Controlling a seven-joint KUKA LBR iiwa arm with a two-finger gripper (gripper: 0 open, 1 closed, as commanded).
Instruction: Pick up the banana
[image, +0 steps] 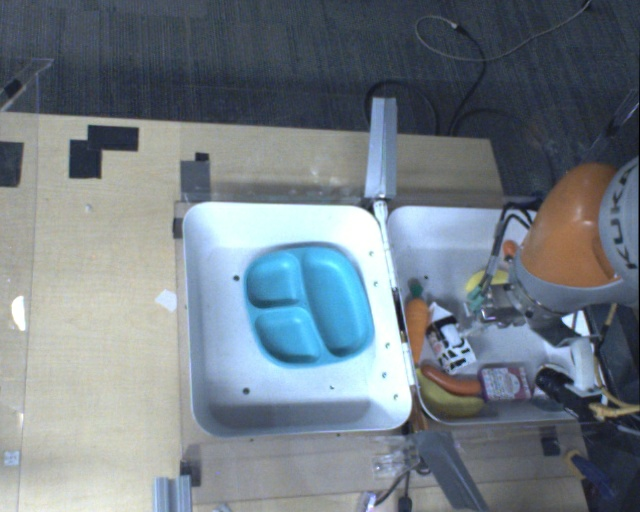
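- The gripper (452, 343) is hanging low in the right bin (440, 235); how far it is open cannot be told, as black-and-white markings are hiding its tips.
- The carrot (416, 328) is lying just left of it, along the dividing wall.
- The banana (447, 403) is lying just below it, in the bin's near-left corner, with a red sausage (452, 383) resting against its upper edge.
- A purple packet (503, 383) is sitting to the lower right.
- The blue divided plate (307, 303) is sitting well to the left, in the left bin (215, 300).
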